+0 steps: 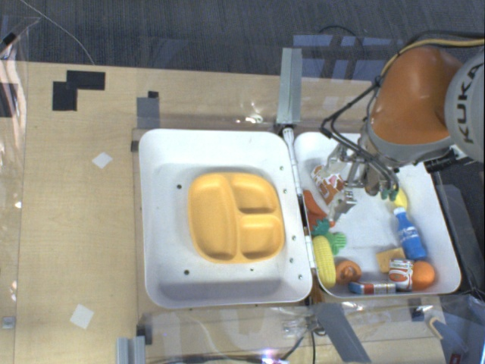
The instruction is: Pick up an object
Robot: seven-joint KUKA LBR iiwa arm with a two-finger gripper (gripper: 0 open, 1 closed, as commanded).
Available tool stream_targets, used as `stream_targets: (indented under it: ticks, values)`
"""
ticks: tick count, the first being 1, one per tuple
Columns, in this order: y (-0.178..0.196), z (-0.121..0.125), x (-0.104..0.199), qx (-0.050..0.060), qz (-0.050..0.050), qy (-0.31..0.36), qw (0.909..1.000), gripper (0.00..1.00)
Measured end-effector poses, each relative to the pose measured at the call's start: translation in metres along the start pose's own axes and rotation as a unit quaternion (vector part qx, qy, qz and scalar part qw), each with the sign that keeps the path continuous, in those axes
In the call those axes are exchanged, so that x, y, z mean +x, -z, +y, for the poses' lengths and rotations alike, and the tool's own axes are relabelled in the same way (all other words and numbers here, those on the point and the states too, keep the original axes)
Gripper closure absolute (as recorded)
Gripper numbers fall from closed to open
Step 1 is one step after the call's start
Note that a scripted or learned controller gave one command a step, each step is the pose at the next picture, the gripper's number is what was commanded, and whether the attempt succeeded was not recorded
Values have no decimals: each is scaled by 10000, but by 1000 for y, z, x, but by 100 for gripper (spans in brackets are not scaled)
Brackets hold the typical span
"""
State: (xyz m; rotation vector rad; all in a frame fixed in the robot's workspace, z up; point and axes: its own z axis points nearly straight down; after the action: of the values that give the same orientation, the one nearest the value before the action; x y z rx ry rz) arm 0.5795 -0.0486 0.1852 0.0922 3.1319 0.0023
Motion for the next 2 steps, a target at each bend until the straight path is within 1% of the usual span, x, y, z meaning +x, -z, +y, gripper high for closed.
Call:
stream_targets:
  ticks: [1,2]
  values:
    - [-49,-41,-36,6,43,19,10000,0]
    - [95,-83,-43,18,-49,-552,9985,0]
